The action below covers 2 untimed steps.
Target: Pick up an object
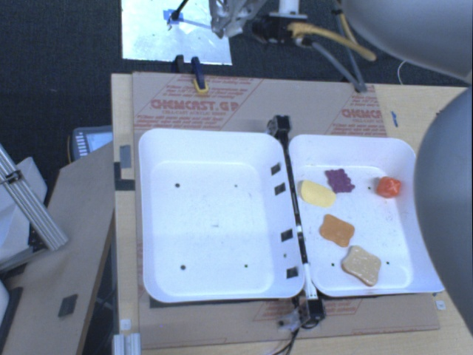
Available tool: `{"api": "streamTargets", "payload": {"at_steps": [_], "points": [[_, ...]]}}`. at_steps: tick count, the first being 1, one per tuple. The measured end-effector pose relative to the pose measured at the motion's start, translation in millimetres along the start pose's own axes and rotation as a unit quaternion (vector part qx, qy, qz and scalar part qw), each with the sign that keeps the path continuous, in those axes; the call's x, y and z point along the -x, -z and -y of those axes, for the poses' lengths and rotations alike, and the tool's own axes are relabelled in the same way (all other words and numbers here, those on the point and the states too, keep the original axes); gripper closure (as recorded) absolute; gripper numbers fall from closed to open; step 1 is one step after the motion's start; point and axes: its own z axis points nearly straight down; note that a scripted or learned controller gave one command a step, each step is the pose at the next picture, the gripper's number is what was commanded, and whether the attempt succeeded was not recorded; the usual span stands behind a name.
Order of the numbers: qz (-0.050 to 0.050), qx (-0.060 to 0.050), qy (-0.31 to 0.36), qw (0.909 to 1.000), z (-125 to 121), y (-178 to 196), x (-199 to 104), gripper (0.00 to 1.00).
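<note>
The right bin [388,231] holds several small items. A yellow oval piece [316,194] lies near its left wall, with a purple lumpy piece [339,180] just beside it. A red-orange round piece [389,187] sits toward the right. Lower down lie an orange-brown piece [336,230] and a tan bread-like slice [361,265]. My gripper [225,15] hangs high at the top of the view, beyond the bench's far edge and well away from both bins. Nothing shows in its grasp. The grey arm crosses the top right corner and the right side.
The left bin [214,220] sits beside the right one, joined by a black clip strip [288,198]. Both rest on cardboard [222,106]. A shiny metal plate [159,21] lies at the back. An aluminium rail [26,205] leans at the left.
</note>
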Motion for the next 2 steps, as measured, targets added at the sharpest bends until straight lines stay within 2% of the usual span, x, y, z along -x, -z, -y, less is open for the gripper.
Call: {"api": "streamTargets", "payload": {"at_steps": [1, 2], "points": [[0.003, -0.011, 0.0, 0.9999, 44.3, -168.7, 0.3, 1.0], [-0.002, 0.005, 0.002, 1.0, 5.4, -21.9, 2.2, 1.0]]}}
